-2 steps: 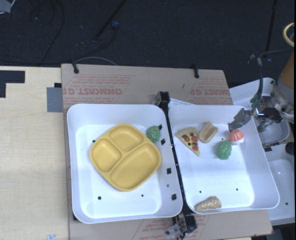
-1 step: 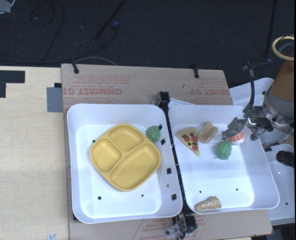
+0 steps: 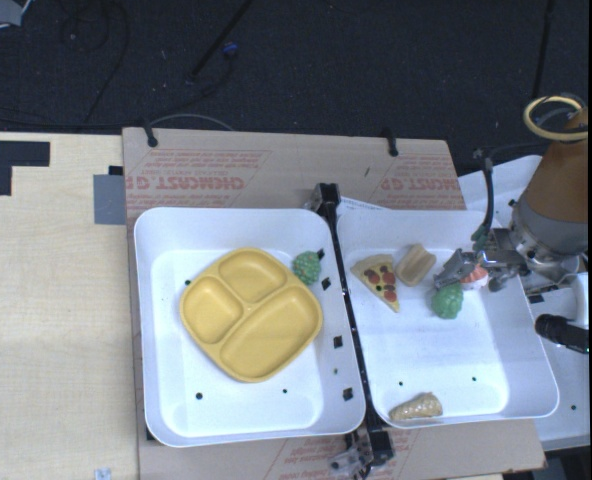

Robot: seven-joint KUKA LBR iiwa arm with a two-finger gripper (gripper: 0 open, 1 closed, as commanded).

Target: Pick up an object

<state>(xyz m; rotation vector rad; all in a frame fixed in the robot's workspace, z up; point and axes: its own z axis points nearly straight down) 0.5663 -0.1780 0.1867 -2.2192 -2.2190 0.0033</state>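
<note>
- Gripper (image 3: pixel 468 269) hangs low over the right bin (image 3: pixel 521 388), near its far right part, reaching in from the right; whether it is apart or together cannot be told from this view.
- Green toy vegetable (image 3: pixel 448 301) lies just below and slightly left of the gripper, close to it but not between anything that grips it.
- Something small and red-orange (image 3: pixel 476 276) shows right at the gripper; what it is cannot be told.
- Left of the gripper in the same bin: a tan bread-like piece (image 3: pixel 415 264), then a pizza slice (image 3: pixel 378 279) just beside it.
- Well below the gripper, at the bin's near wall, lies a beige pastry-like piece (image 3: pixel 417 407).
- Farther left, the left bin (image 3: pixel 166 388) holds a yellow 3-compartment plate (image 3: pixel 251 313), with a small green broccoli (image 3: pixel 307 265) touching its upper right rim.
- Both bins rest on cardboard (image 3: pixel 276 173) on the tabletop (image 3: pixel 46 318).
</note>
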